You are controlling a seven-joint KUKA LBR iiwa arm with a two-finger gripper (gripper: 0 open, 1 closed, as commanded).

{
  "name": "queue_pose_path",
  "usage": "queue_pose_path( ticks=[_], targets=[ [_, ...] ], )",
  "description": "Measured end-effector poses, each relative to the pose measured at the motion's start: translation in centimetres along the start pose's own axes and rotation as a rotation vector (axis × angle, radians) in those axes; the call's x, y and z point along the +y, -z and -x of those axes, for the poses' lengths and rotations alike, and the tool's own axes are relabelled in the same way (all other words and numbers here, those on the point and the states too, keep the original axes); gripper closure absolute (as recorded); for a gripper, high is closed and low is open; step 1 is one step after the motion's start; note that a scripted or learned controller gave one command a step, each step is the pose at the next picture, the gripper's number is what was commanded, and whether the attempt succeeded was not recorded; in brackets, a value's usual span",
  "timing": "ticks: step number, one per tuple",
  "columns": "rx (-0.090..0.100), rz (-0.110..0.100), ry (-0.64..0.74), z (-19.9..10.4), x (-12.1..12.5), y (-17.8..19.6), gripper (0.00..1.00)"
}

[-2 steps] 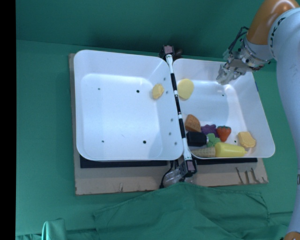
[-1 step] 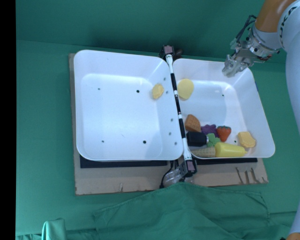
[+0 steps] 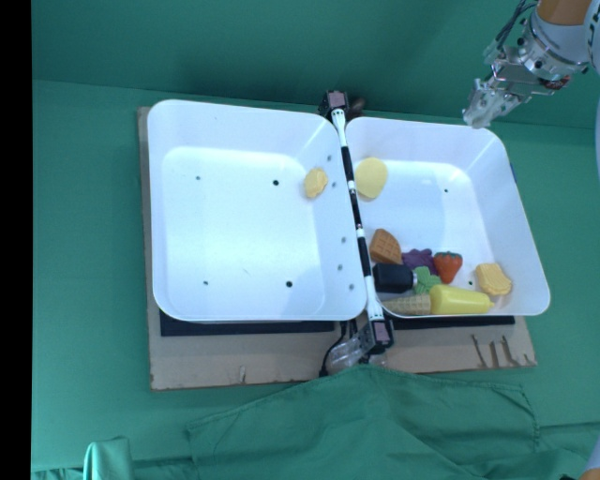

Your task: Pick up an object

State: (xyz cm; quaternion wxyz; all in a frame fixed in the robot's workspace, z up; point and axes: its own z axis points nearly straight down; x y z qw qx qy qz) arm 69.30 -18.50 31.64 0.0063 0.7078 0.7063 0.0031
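Camera view. You see the arm [image 3: 562,28] cut off by the top and right edges; part of its orange band shows at the top. The gripper [image 3: 480,111] hangs over the green bench just outside the far right corner of the right bin [image 3: 469,159]. Its fingertips blur into one pale shape, so you cannot tell whether it is open or closed. Nothing shows between them, and it touches no object.

Hard to make out: the objects in the near part of the right bin crowd together and partly overlap. You can pick out a brown wedge [image 3: 385,247], a black piece [image 3: 394,277], a purple cluster [image 3: 418,258], a small green piece [image 3: 427,278], a red strawberry [image 3: 448,266], a cone [image 3: 409,305], a yellow pepper [image 3: 459,300] and an orange waffle [image 3: 493,279]. The cone lies partly under the pepper against the near wall.

A pale yellow disc [image 3: 370,177] leans on the right bin's left wall, well apart from the cluster. A smaller yellow slice [image 3: 316,183] rests against the right wall of the left bin [image 3: 216,206].

Open room: the far and right parts of the right bin's floor are bare, as is most of the left bin's floor. A black-and-white divider [image 3: 352,211] runs between the bins. Green cloth [image 3: 375,422] covers the near edge of the cardboard [image 3: 234,366] beneath them.
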Motion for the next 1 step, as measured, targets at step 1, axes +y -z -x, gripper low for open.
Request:
queue_pose_path(
  ticks=[1],
  targets=[
    [0.001,-0.002,0.001,-0.63,0.38,5.14,1.0]
  ],
)
